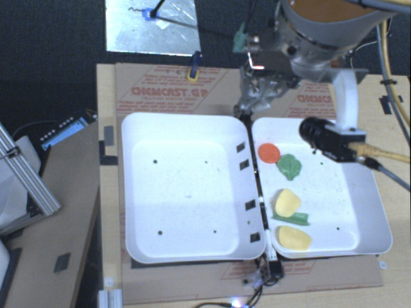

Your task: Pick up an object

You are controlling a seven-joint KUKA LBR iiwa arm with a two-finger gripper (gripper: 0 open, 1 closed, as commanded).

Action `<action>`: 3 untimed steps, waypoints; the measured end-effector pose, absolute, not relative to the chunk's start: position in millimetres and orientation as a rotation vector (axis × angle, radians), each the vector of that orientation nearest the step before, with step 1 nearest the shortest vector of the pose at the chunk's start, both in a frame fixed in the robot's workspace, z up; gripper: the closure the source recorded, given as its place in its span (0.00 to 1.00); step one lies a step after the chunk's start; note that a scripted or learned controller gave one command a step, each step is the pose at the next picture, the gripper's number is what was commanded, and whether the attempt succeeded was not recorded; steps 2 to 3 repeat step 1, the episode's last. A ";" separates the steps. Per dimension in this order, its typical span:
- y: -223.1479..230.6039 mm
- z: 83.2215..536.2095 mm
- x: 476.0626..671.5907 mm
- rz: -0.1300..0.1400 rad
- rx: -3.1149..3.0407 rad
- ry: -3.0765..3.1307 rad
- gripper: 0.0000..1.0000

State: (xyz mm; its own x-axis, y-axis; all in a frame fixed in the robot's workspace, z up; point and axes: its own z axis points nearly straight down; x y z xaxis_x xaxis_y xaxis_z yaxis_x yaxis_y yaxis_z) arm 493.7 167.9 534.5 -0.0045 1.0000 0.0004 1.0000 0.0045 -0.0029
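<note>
"When you looked down at the bench, where did the gripper (244,108) sit against the orange disc (268,152)?"

"Up and to the left of the disc, well apart from it, over the far end of the seam where the left bin (186,191) met the right bin (350,204). The grey arm (327,24) with its orange band filled the corner above and to the right of the disc."

"Was the pincer open, and did it carry anything?"

"I could not tell. It was a dark tangle at that angle, too small to read, so neither its opening nor any hold showed."

"And the things to be picked?"

"All lay in the right bin with the disc, on the side near the seam. A green leafy piece (289,166) lay just below and to the right of the disc, nearly touching it. Further below came a yellow piece (287,203), then a green strip (292,219) against its lower edge, and lowest of all a second yellow piece (293,237)."

"Anything else near the disc?"

"A black device (324,138) on a white bracket hung just to the right of the disc, above the bin. Both bins rested on a printed cardboard sheet (167,90), and a silver foil square (153,18) lay far up and to the left of the disc."
</note>
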 end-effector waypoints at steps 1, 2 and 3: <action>167.0 536.2 570.5 -0.008 -2.224 -2.224 1.00; 167.0 536.2 570.5 -0.008 -2.224 -2.224 1.00; 167.0 536.2 570.5 -0.008 -2.224 -2.224 1.00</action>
